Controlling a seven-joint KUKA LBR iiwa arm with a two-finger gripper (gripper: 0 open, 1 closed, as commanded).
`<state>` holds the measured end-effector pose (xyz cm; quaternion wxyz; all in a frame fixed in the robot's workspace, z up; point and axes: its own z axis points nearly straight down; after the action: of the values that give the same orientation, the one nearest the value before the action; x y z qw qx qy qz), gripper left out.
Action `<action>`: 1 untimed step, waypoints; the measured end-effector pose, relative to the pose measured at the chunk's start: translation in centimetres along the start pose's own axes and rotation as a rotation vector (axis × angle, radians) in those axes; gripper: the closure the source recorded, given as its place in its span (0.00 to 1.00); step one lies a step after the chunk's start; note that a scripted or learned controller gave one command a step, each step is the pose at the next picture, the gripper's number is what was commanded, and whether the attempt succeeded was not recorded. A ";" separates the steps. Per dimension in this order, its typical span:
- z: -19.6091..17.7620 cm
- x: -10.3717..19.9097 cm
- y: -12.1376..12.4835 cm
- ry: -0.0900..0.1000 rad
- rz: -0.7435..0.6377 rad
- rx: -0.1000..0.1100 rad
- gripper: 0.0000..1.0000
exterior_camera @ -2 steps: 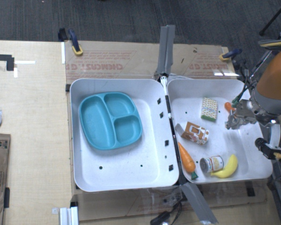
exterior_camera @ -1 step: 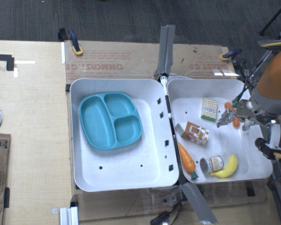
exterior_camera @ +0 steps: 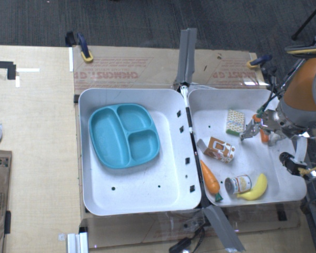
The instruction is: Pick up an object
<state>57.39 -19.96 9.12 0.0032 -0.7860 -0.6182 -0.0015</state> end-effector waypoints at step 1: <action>-0.9 -0.2 0.0 -0.005 -0.002 -0.002 1.00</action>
<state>57.36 -20.18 10.07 0.0011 -0.7855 -0.6189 -0.0002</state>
